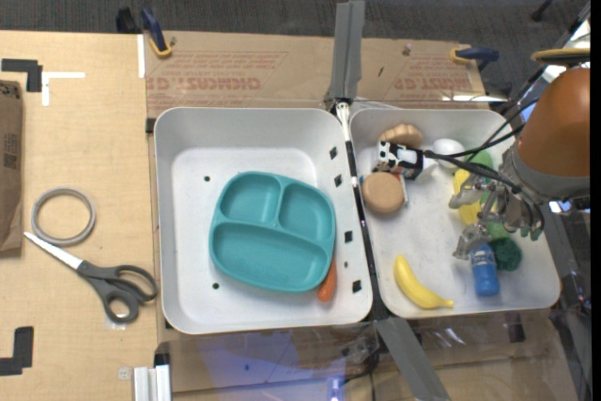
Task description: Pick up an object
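Observation:
The right bin [441, 315] holds several small items: a yellow banana [420, 285], a blue bottle [485, 275], a dark green piece [508, 254], a yellow piece [466, 192], a round brown bun [383, 192], a black-and-white toy cow [399, 157], a tan piece [404, 134] and a white piece [447, 147]. My gripper [465, 223] hangs over the bin's right side, just above the blue bottle and beside the yellow piece. It is open, and I see nothing held between its fingers. The arm's orange band [562, 127] covers the bin's far right corner.
The left bin [178, 202] holds a teal divided plate [272, 232] with an orange carrot [327, 282] at its right edge. On the bench to the left lie scissors [103, 279], a tape roll [63, 214] and a brown bag [9, 164].

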Motion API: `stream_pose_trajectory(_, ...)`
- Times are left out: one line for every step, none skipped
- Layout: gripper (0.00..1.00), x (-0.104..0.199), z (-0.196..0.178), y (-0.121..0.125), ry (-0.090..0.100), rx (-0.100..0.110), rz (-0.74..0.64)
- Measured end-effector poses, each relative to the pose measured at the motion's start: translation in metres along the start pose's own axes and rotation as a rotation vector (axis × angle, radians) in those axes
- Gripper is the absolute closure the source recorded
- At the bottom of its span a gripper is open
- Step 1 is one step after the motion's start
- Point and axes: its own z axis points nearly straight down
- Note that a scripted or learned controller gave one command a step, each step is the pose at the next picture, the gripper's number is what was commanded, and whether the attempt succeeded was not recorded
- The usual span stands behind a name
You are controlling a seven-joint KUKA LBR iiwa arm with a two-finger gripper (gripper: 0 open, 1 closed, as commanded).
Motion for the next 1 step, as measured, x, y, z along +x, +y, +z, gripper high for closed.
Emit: stream_pose_trajectory(0.0,0.032,0.0098,-0.0237,0.005,-0.001,0.082)
